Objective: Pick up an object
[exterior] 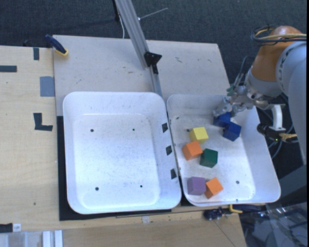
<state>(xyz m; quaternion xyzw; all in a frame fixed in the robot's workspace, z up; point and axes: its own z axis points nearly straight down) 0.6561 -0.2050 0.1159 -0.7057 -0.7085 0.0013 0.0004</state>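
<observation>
My gripper hangs low over the back right part of the right bin. Its tip is right at a blue block, and a second blue block lies just in front of that one. Whether the first blue block is gripped is not visible. Further left and nearer lie a yellow cube, an orange cube and a green cube. A purple cube and another orange cube sit together near the bin's front wall.
The left bin stands beside the right one, with their rims touching. A slanted grey metal bar runs from the top down to the bins' shared back corner. Cables hang off the bench at the right.
</observation>
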